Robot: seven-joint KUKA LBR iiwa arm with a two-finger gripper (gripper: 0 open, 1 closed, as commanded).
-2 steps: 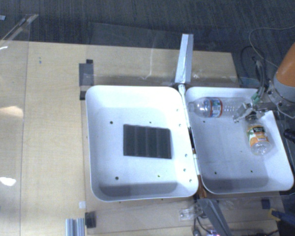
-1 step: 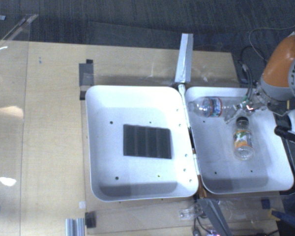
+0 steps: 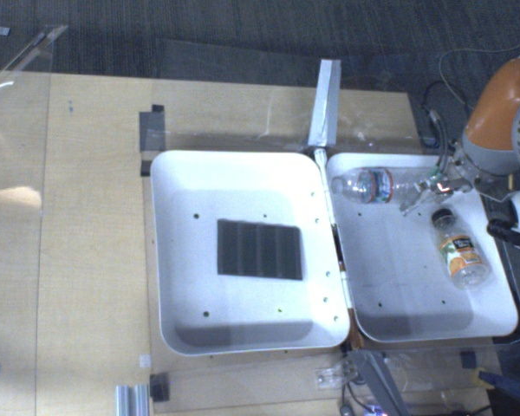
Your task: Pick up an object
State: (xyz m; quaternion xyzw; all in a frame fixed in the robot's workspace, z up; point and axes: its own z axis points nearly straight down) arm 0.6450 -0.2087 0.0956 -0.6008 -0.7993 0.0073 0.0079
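On the desk (image 3: 87,232) sit two white bins side by side. The left bin (image 3: 178,258) has a dark ribbed mat (image 3: 260,250) lying flat in its middle. The right bin (image 3: 390,293) has two bottles in it.

One is a clear plastic bottle (image 3: 368,185). It lies on its side near the far left corner of the right bin, close to the wall between the two bins. It has a small blue and red label around it.

The other is a small bottle with a black cap (image 3: 458,251). It also lies on its side, near the right wall of the right bin, with its cap pointing to the far edge. It has an orange and white label. The two bottles are well apart and do not touch.

The big grey arm with its orange band (image 3: 501,111) comes in over the far right corner of the desk. Its gripper (image 3: 432,189) is low over the far part of the right bin, between the two bottles. It is just beside the end of the clear plastic bottle. The spot is small and shiny, so I cannot tell how the gripper stands, or if it touches the bottle. No bottle looks lifted; both lie on the bin floor.

A grey metal bar (image 3: 325,102) stands at the far edge, right where the two bins meet. Some wires (image 3: 455,68) lie on the dark floor past the far right corner of the desk.
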